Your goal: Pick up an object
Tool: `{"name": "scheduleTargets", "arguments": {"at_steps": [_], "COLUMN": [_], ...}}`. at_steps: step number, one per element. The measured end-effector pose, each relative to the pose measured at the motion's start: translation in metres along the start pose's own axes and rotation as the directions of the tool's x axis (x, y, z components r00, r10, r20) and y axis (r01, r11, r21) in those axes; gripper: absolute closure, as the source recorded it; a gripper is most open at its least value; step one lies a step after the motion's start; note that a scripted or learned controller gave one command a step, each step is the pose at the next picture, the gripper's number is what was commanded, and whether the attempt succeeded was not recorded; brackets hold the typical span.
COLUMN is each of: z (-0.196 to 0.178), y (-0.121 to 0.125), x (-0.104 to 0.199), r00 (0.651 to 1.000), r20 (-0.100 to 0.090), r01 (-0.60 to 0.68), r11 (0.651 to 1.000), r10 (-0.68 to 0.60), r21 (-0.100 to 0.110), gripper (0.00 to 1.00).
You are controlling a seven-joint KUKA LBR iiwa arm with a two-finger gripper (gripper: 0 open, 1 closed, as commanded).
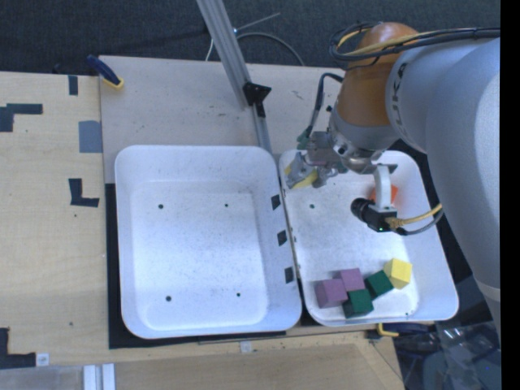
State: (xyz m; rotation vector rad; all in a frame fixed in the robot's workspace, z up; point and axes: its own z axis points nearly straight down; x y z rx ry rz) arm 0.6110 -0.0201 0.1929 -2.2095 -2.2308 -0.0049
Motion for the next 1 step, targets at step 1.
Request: {"name": "scheduleTargets", "arguments": {"at_steps": [1], "z": [0.0020], "y": [-0.0427], "x": [0.0765], "r00": [1.000], "r20": [0.000], "r01": [-0.001], "r11": [1.000], "r10": [0.001], "r21": [0.006], "gripper": [1.00]}}
